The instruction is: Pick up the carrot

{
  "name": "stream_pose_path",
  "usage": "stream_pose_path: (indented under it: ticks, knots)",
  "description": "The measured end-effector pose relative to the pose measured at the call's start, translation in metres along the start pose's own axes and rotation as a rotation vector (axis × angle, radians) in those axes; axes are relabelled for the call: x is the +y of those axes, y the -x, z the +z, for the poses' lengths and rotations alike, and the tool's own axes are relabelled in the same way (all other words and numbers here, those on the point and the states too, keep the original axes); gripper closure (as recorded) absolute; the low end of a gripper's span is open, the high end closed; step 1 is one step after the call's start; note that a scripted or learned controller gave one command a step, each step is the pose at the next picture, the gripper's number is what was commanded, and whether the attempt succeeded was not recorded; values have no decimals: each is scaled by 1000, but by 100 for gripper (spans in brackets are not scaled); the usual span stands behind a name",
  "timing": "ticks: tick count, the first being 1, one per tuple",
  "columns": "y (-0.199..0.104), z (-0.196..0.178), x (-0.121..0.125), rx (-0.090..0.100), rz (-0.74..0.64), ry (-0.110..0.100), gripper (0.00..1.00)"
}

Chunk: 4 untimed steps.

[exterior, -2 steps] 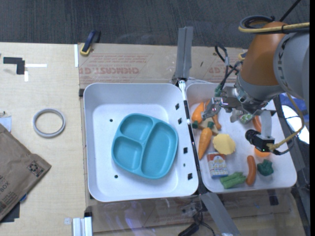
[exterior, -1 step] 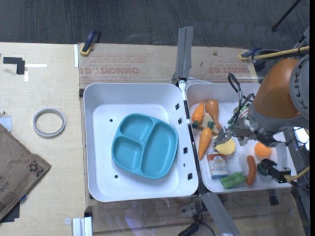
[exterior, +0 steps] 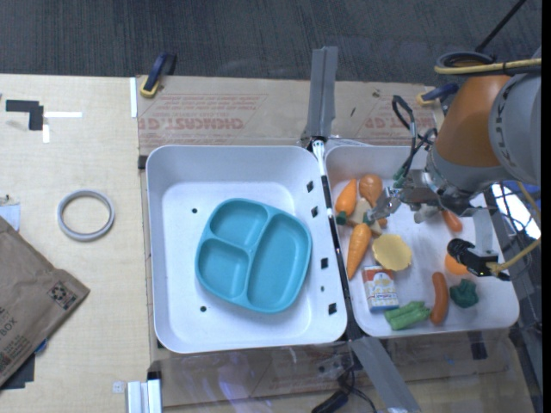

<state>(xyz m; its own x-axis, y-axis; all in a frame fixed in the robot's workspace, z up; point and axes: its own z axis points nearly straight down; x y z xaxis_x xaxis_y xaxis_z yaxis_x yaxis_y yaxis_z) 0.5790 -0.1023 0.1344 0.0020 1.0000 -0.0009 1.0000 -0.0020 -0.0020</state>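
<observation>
Carrots are seen in the right bin [exterior: 499, 317]: one long carrot [exterior: 357, 249] lies near the bin's left wall, with a shorter one [exterior: 346, 197] just above it. The tool [exterior: 385, 206] is lowered over the upper left part of that bin, close to these carrots; whether it is released or clenched cannot be told. A yellow round piece [exterior: 392, 251], a small carton [exterior: 380, 287] and green items [exterior: 406, 316] are spread nearby. A blue divided plate [exterior: 254, 255] is set in the left bin [exterior: 168, 231]. A tape ring [exterior: 86, 214] rests on the worktop [exterior: 69, 153].
</observation>
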Motion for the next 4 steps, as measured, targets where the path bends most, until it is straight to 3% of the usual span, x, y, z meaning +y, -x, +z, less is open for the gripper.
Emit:
stream_pose_path:
  ticks: [1, 2, 3, 4]
  knots:
    - [-1, 40, 51, -6, -52, -2, 0]
    - [-9, 44, -58, 1, 105, -1, 0]
    - [3, 43, -101, 1, -42, 2, 0]
    - [-7, 44, -101, 1, -342, 2, 0]
